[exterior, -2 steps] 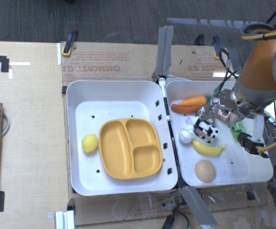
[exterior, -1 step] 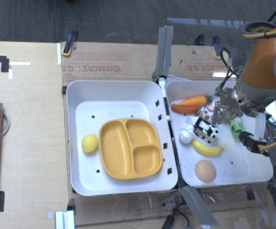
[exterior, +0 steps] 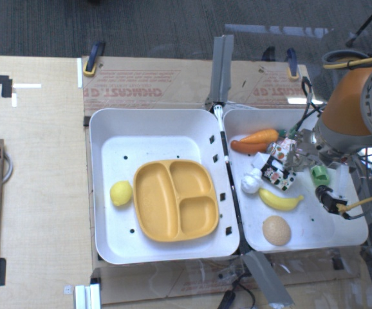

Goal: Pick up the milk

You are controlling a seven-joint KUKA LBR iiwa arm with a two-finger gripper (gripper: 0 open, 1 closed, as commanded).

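Observation:
The milk (exterior: 277,165) is a small white carton with black and coloured print. It lies tilted in the right bin (exterior: 356,237), just below the carrot and above the banana. My gripper (exterior: 295,159) reaches in from the right and sits right against the carton's right side, touching or nearly touching it. The wrist and cables hide the contact, so I cannot make out a grasp. The grey arm with its orange band (exterior: 350,102) hangs over the bin's right part.
Around the milk lie an orange carrot (exterior: 255,140), a banana (exterior: 281,201), a tan egg (exterior: 277,230), a small white object (exterior: 250,184) and a green piece (exterior: 319,174). The left bin (exterior: 109,147) holds a yellow divided plate (exterior: 175,198) and a lemon (exterior: 121,193).

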